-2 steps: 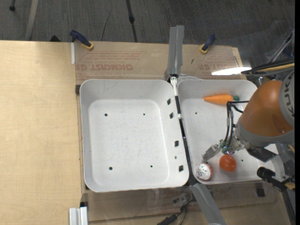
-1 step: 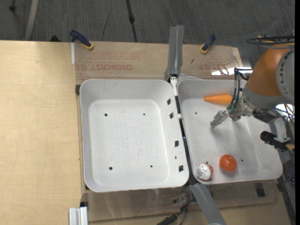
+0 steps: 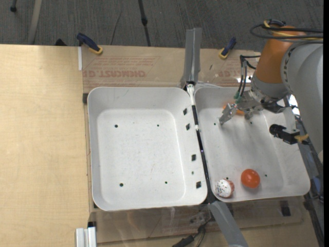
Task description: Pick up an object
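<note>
Tool (image 3: 232, 111) hanging low over the far end of the right bin (image 3: 288, 192), finger spread impossible to tell, nothing visibly gripped. Best to pick one target, centre above it, descend straight, close only once astride. Within the right bin: orange ball (image 3: 250, 178) near the front wall, speckled white ball (image 3: 224, 188) just beside it, at the front corner. Left bin (image 3: 97, 153) adjoining, nothing visible inside.

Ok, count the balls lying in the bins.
2, both in the right bin near its front edge: a white speckled ball at the front left corner and an orange ball just right of it. The arm may hide others.
</note>
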`<state>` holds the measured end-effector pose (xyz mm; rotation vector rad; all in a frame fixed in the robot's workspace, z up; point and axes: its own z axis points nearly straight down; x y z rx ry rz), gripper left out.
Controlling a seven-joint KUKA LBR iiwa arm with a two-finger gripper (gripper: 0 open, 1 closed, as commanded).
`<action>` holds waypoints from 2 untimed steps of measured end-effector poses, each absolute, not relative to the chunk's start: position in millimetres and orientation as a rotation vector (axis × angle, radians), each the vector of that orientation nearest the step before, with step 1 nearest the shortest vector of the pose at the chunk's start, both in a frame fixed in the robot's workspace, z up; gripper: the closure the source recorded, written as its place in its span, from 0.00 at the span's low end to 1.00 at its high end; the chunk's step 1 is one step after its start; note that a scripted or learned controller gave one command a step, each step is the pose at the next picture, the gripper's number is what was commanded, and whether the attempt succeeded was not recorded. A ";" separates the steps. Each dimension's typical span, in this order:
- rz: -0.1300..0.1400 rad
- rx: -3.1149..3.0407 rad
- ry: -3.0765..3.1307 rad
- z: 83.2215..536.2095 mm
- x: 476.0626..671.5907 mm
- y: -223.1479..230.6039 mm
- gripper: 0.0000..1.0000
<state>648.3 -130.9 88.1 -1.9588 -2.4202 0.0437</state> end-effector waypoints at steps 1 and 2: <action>0.002 -1.897 -2.503 91.6 576.5 -104.8 0.00; 0.018 -1.997 -2.406 90.0 645.7 -118.3 0.00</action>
